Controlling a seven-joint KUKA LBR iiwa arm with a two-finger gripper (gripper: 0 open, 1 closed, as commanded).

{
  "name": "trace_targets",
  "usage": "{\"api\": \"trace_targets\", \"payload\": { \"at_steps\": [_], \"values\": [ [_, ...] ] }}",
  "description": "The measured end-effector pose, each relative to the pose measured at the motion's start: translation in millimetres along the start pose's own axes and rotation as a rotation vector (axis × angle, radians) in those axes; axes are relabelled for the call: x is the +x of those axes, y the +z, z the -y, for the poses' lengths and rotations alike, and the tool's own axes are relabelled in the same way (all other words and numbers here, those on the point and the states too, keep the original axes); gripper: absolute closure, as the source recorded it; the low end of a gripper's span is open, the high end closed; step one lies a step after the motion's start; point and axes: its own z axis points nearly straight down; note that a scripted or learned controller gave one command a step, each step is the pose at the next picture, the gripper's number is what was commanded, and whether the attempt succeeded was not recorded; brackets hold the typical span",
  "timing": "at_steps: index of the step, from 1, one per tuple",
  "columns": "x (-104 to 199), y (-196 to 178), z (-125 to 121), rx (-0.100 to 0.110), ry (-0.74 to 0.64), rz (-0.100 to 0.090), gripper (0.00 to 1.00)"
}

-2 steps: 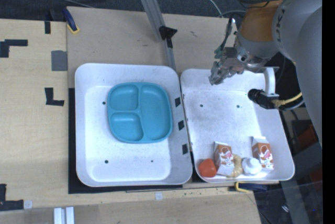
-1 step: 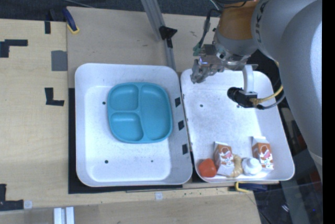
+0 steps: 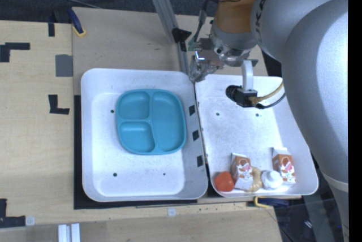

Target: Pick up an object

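Note:
Several small objects are bunched in the right bin's near corner: a red ball-like piece, a small carton, a beige piece, a white piece and a second carton. My gripper hangs under the orange band at the far end of the divide between the two bins. It is well away from those objects, and nothing shows in its grasp.
A blue divided plate lies in the left bin. A black fitting with a yellow cable hangs over the far part of the right bin. A slanted metal bar stands behind the bins. The grey arm covers the right side.

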Motion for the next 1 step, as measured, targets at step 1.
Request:
{"api": "trace_targets", "payload": {
  "at_steps": [1],
  "values": [
    [47.5,5.5,-11.6,0.002,0.001,0.0,1.0]
  ]
}}
